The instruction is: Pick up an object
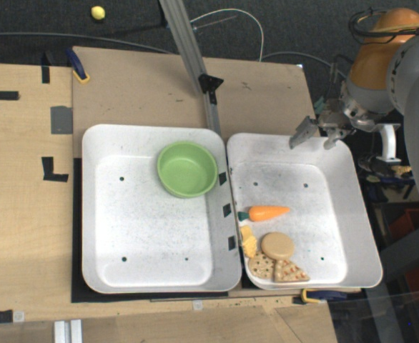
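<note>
My gripper [317, 137] hangs over the far rim of the right bin [338, 191], near its back right corner, with its two grey fingers spread open and nothing between them. An orange carrot [268, 212] lies in the right bin's left middle, well in front of the gripper. Near the bin's front left corner sit a round tan biscuit [277, 246], a yellow piece [248, 243], a square cracker [259, 267] and a pizza-like wedge [290, 271]. A green bowl [187, 168] stands at the back of the left bin [124, 220].
A slanted metal pole [188, 41] reaches down to the gap between the bins at the back. Cables run across the dark floor behind the bench. A small yellow ball [98, 12] lies far back left, off the bench.
</note>
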You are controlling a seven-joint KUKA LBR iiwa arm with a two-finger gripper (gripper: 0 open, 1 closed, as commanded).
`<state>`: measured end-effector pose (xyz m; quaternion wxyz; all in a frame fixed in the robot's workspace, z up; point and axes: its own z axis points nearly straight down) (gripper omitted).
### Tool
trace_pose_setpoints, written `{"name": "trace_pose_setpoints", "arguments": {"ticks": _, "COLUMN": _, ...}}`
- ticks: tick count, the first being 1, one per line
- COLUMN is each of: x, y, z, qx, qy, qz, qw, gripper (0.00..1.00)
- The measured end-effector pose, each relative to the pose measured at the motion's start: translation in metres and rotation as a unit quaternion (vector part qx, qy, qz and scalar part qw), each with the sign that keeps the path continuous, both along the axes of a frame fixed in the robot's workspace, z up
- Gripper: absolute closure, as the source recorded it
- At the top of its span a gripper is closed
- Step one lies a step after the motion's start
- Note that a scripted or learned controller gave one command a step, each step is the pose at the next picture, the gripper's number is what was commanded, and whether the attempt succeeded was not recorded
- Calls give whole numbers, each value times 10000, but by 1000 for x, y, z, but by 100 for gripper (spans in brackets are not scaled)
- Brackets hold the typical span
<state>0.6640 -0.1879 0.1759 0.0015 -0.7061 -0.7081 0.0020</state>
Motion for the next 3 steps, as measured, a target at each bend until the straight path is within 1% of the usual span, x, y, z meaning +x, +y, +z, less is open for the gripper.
{"name": "trace_pose_setpoints", "arguments": {"ticks": 1, "x": -7, "y": 5, "z": -47, "qx": 3, "qy": 7, "qz": 0, "qw": 10000, "gripper": 0}}
{"name": "trace_pose_setpoints", "arguments": {"ticks": 2, "x": -8, "y": 6, "z": -90, "qx": -7, "qy": -11, "qz": 3, "qw": 10000, "gripper": 0}}
{"name": "trace_pose_setpoints", "arguments": {"ticks": 3, "x": -7, "y": 6, "z": -77, "qx": -9, "qy": -17, "qz": 9, "qw": 10000, "gripper": 100}}
